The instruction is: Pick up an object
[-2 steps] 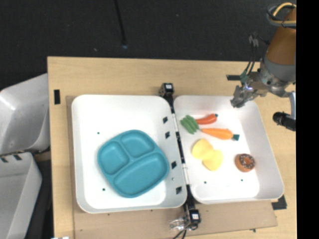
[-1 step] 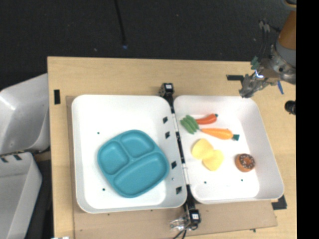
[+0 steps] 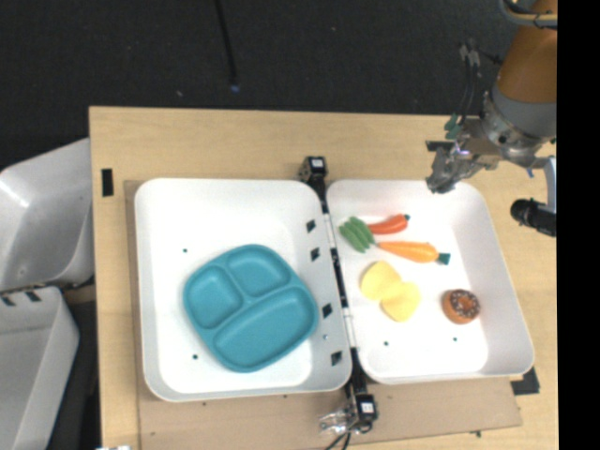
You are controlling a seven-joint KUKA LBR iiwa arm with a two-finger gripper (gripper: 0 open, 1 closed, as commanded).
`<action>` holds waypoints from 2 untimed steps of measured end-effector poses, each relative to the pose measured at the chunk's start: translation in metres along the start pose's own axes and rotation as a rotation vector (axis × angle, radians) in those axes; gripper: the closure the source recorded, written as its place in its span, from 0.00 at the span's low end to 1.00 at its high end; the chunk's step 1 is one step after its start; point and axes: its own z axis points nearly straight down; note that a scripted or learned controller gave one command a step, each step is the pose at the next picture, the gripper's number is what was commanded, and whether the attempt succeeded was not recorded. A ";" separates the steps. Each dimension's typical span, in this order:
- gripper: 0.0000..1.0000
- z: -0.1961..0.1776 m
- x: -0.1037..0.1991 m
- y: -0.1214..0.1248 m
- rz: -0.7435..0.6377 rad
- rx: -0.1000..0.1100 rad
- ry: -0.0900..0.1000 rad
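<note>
Right bin (image 3: 497, 279): carrots (image 3: 398, 237) below-left of end effector (image 3: 442, 182), apart.

Two white bins sit side by side on a wooden bench (image 3: 234, 139). The left bin (image 3: 159, 214) holds a blue divided plate (image 3: 248, 306) lying flat near its middle. The right bin (image 3: 497, 336) touches the left along a seam with black clips (image 3: 312, 169).
</note>
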 end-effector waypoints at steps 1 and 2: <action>1.00 -0.004 0.051 -0.014 -0.001 0.001 0.000; 1.00 -0.006 0.097 -0.026 0.000 0.001 0.000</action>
